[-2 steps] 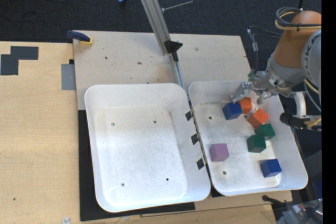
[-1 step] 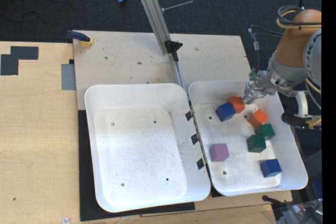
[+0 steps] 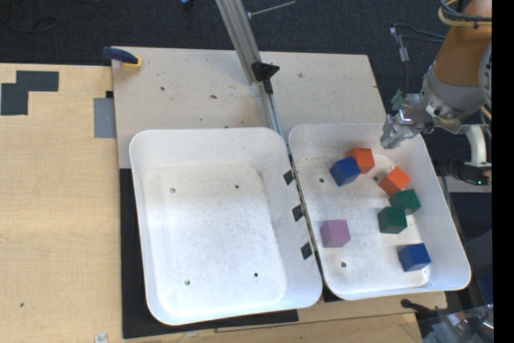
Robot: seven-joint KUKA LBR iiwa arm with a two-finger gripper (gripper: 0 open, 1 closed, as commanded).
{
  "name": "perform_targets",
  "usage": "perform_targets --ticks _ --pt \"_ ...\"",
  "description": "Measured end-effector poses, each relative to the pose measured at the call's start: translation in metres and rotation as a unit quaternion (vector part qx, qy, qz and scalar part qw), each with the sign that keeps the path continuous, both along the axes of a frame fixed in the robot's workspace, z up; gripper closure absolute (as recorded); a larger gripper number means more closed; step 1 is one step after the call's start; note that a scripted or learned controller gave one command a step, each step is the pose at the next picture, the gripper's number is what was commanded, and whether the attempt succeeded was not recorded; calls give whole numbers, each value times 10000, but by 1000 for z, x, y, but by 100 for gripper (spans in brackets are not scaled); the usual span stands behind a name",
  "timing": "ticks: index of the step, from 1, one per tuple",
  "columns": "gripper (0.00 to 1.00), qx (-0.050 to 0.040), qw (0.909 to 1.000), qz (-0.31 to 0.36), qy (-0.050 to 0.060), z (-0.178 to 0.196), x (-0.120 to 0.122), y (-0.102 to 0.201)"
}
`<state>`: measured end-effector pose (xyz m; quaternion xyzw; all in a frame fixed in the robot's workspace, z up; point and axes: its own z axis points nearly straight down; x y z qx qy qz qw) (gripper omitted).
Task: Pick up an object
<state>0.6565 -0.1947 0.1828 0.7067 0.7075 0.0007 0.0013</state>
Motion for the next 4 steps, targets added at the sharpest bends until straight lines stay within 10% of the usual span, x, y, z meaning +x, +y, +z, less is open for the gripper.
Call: perform_targets --ticks 2,4 --pt "100 3 10000 12 8 76 2 5" --pt "100 17 10000 14 36 70 -17 115"
